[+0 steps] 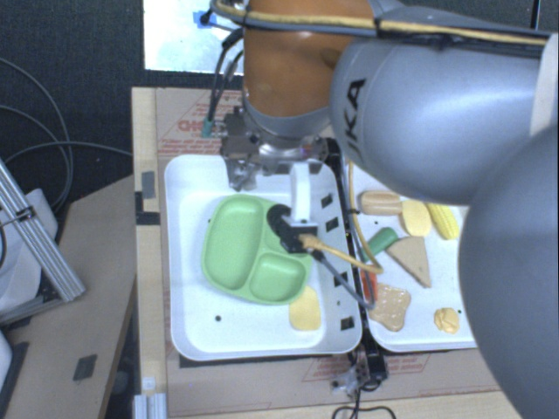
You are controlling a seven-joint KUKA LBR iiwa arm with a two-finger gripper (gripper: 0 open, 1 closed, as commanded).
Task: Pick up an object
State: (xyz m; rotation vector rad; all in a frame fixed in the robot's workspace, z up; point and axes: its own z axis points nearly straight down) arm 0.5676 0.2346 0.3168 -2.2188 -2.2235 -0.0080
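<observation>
**Entry: bench with two bins, pick in hand.**

- **Tool.** The gripper hangs low over the far end of the left bin, just beyond the far rim of the green divided plate. We cannot tell whether it stands wide or narrow, because the wrist housing sits over it. We make out nothing carried beneath it.
- **Task's thing.** No object is lifted. The plate is nearest, lying flat in the middle of the left bin. A pale yellow piece lies just beside the plate's near right corner.
- **Other stock.** The right bin holds:
  - a beige roll
  - a toy corn cob
  - a green piece
  - a tan wedge
  - a toast-like piece
  - a small orange-yellow piece
- **Step.** We judge this to be the reach, with the grasp not yet made.
- **Next move.** The plate is broad and shallow, so we think it needs a grip on its rim or on a divider ridge, not across the body. The pale yellow piece looks the easier target, but reaching it means travel toward the near side of the bin.
- **Hidden or unclear.** The arm covers the far and right parts of the right bin. What lies directly under the wrist is unseen. The kind of several small pieces is too blurred to name.
</observation>
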